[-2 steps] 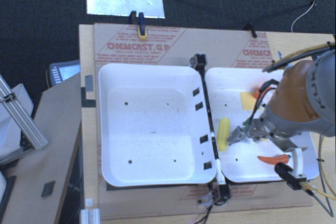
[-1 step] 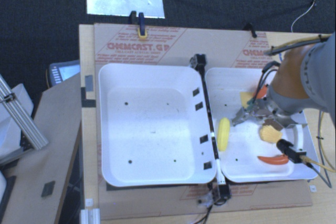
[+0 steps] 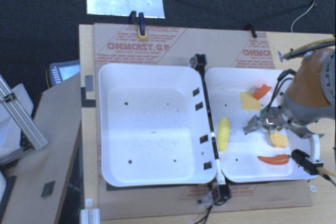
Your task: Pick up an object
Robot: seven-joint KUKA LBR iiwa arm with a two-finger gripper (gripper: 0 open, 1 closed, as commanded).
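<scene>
A: What stands on the tabletop (image 3: 89,128)?

B: Two shallow white bins, side by side. The left bin (image 3: 152,123) has a bare white floor with some small dark dots. The right bin (image 3: 231,165) has all the objects in it.

A: Which objects?

B: A yellow corn (image 3: 223,133) lies near the left wall of the right bin, its long side along the wall. A flat yellow piece (image 3: 250,101) lies toward the far side, and an orange piece (image 3: 262,92) is just beside it, touching its right corner or a little over it. A yellow block (image 3: 279,139) lies more to the right, and a red pepper (image 3: 273,159) lies near the front wall, stretched from left to right.

A: And the arm?

B: The arm (image 3: 315,86) comes in from the right, over the right bin. The end effector (image 3: 257,124) is low in the bin, between the corn and the yellow block, and it points to the left. The yellow block is just beside it on the near side.

A: Is it holding something?

B: I see nothing between its fingers. If the fingers are wide or narrow, I cannot tell; the grey metal parts are too small and not clear.

A: Anything between the bins?

B: Black clips (image 3: 200,106) along the two walls where the bins meet.
</scene>
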